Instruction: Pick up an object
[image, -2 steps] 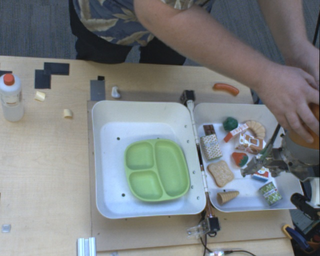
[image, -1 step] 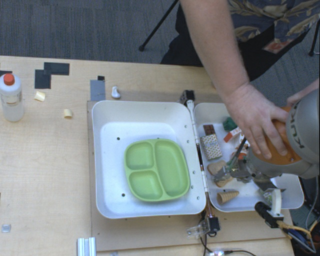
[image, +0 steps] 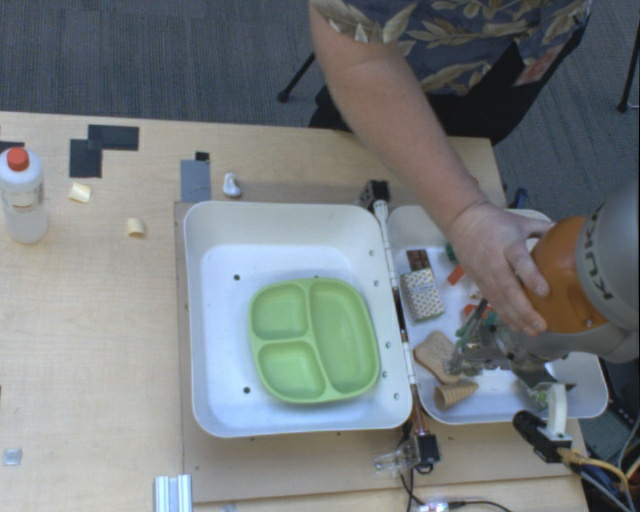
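Scanning from the left, you meet the green divided plate (image: 315, 340) sitting in the middle of the left bin (image: 225, 300); it looks stiff, smooth and broad, with only its rim to pinch, so I judge it a poor candidate. Better prospects crowd the 9 o'clock side of the right bin (image: 495, 403): a speckled block (image: 424, 295) toward 10 o'clock, a tan slice (image: 433, 352) below it, and a tan cone (image: 455, 393) at about 7 o'clock. Slice and cone look light, rigid and matte, probably toy food; take the slice across its thin edges and the cone across its narrow body, minding that the taper could slip out of a pinch. The gripper (image: 472, 358) hangs at the 3 o'clock side of the slice, but you cannot tell how far the jaws are open or whether anything sits between them, as dark hardware muddles that spot. A person's hand (image: 500, 275) reaches in from 12 o'clock and lies over the arm's orange band (image: 562, 290), covering the middle of the right bin and whatever is under it; some red and green bits (image: 470, 318) beside the hand are too small to name.
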